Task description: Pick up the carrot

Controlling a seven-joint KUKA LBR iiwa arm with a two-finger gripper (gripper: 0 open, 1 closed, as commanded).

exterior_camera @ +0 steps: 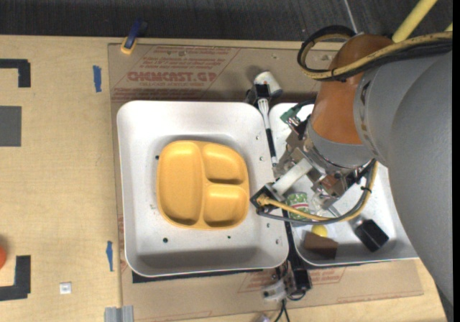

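Gripper (310, 185): over the right bin (346, 259), we cannot tell its opening.
Yellow tray (203, 184): in the left bin (136, 169).
Brown block (320, 244): right bin's lower edge.

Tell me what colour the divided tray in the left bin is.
The tray is plain yellow-orange; the camera view shows it best.

Two bins side by side on cardboard sheet (180, 69). Divided plate (203, 184) in middle of left bin (136, 169). Arm (402, 112) over right bin (359, 256), hiding most of it. Small block (320, 243) near right bin's front wall; second block (371, 234) just right of it, apart. Clip (131, 37) at sheet's back-left corner.
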